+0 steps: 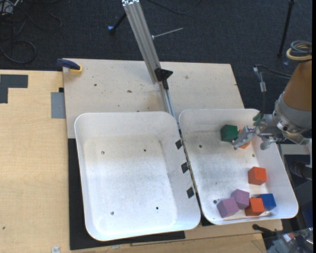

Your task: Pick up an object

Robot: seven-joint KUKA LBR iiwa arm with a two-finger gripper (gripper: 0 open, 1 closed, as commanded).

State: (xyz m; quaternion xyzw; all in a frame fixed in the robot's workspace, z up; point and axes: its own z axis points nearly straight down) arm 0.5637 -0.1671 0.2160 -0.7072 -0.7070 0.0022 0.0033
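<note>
The closest candidate is the green block point(229, 133), sitting in the upper part of the right bin point(210, 115), toward the middle. The gripper point(246, 137) is right next to it on its right side, low over the bin floor, and there's a bit of orange point(244, 145) peeking out just under the fingertips, probably another block but it's too hidden to be sure. Honestly can't make out how far apart the fingers are or whether anything's pinched between them, the whole thing is a grey blur from this angle.

The other blocks are further down the same bin: an orange cube point(257, 175) on its own by the right wall, then a cluster in the bottom corner with two purple blocks point(234, 202) touching each other, another orange block point(256, 205) beside them and a blue block point(268, 200) tucked against that one.

The arm point(297, 96) comes in over the right rim. The left bin point(95, 121) sits beside the right one, with a slanted metal rail point(145, 38) rising from the bench behind where they meet.
</note>
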